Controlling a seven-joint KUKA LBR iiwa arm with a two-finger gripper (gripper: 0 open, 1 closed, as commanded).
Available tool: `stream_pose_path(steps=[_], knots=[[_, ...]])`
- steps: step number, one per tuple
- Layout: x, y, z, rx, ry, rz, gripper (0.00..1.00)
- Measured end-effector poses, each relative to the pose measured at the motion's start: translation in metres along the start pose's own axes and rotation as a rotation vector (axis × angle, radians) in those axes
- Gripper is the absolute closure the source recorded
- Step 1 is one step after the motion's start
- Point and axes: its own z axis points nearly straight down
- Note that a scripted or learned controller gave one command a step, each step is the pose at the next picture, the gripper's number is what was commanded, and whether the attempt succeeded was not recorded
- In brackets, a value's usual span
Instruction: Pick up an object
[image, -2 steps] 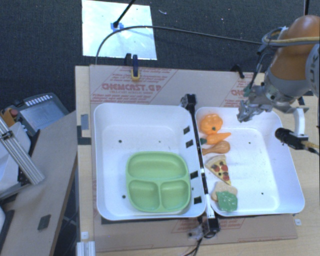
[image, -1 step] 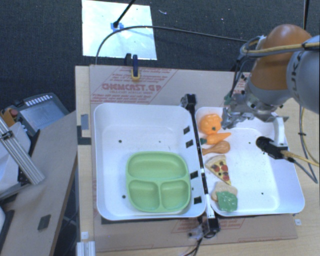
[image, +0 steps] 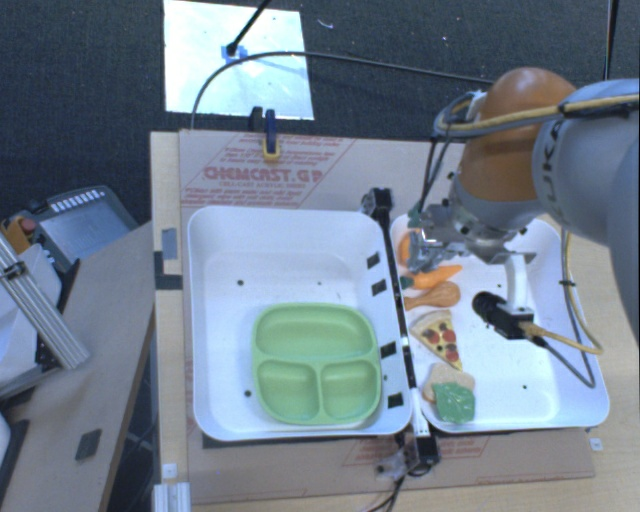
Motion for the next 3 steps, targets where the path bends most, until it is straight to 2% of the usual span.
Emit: stream_pose_path(steps=[1, 2, 3], knots=[[0.04, -0.018, -0.003, -0.001, 0.0, 0.0, 1.0], [0.096, -0.036, -0.015, -0.003, 0.0, -0.001, 1.0], [0.092, -0.035, -0.014, -0.003, -0.002, 0.006, 0.0]])
